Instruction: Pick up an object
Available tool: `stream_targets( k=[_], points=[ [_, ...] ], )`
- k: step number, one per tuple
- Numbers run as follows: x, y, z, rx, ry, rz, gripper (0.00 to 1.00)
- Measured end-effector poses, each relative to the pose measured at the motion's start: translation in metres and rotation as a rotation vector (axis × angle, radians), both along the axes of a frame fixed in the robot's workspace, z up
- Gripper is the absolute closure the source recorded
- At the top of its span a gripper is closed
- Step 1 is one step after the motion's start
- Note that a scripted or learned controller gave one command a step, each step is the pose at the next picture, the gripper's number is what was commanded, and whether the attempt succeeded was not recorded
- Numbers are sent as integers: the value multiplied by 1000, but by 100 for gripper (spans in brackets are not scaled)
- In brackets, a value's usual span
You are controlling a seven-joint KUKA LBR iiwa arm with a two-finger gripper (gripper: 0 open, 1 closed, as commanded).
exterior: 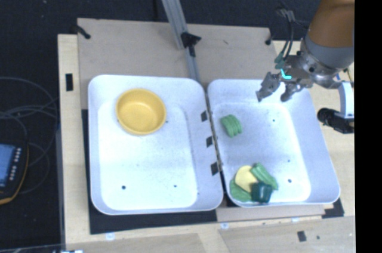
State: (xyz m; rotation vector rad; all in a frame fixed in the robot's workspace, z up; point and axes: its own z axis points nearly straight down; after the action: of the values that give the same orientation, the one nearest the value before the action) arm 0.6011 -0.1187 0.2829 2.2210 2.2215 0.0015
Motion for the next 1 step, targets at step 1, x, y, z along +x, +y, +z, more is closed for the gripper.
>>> stream_targets(
  k=[1],
  points=[
    [0, 0, 0, 0, 0, 0, 0]
  ],
)
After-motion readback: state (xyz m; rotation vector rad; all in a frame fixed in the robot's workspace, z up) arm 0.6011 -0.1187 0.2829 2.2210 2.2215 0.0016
